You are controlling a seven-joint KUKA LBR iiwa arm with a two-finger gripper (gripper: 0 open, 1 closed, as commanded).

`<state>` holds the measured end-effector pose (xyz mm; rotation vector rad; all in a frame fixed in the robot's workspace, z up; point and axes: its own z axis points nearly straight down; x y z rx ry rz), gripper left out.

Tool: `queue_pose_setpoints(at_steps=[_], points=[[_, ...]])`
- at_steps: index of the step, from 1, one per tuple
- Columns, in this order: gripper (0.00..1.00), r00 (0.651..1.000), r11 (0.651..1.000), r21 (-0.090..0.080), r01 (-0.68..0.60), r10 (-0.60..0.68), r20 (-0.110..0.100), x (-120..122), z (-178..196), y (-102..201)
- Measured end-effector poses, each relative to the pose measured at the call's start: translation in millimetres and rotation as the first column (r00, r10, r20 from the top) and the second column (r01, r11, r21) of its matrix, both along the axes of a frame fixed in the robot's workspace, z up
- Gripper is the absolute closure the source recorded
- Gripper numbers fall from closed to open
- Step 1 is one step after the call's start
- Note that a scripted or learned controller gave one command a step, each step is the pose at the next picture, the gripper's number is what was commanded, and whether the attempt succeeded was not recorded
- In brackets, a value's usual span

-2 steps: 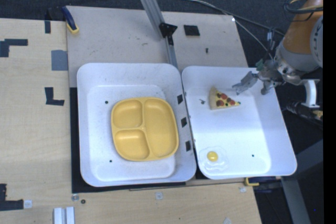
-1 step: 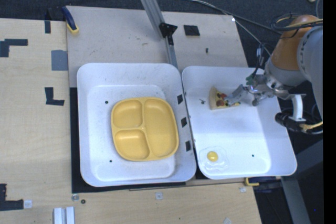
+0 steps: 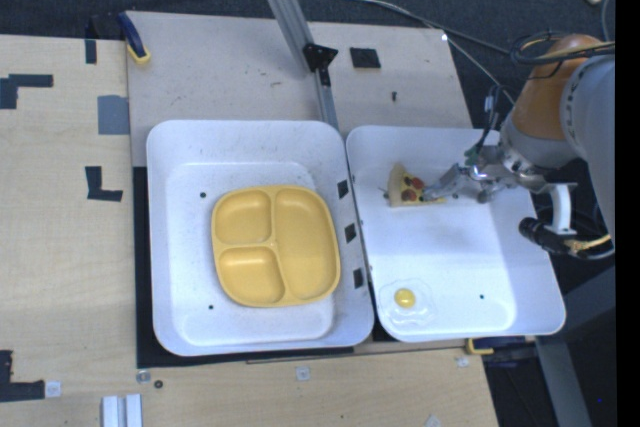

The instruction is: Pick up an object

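We find the gripper [image 3: 437, 189] at the pizza slice [image 3: 406, 185] near the right bin's [image 3: 520, 305] far-left corner. Contact seems likely; its grip state we cannot tell.

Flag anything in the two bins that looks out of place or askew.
Nothing stands out. The yellow divided plate lies flat in the left bin; a pizza slice toy and a fried egg toy lie in the right bin.

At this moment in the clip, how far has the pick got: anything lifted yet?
Done: the arm has reached into the right bin, with the gripper right beside the pizza slice toy. In hand: nothing visibly; the slice looks to rest on the bin floor, and whether the fingers have closed on it cannot be told. Left: grasp and lift. The fried egg toy and the yellow divided plate in the left bin lie untouched.
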<state>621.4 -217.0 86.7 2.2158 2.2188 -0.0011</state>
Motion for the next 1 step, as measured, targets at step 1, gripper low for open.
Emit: queue_pose_setpoints(at_steps=[1], points=[[1.00, 1.000, 1.000, 0.000, -0.002, 0.002, 0.004, 1.6, 12.4, 0.9]])
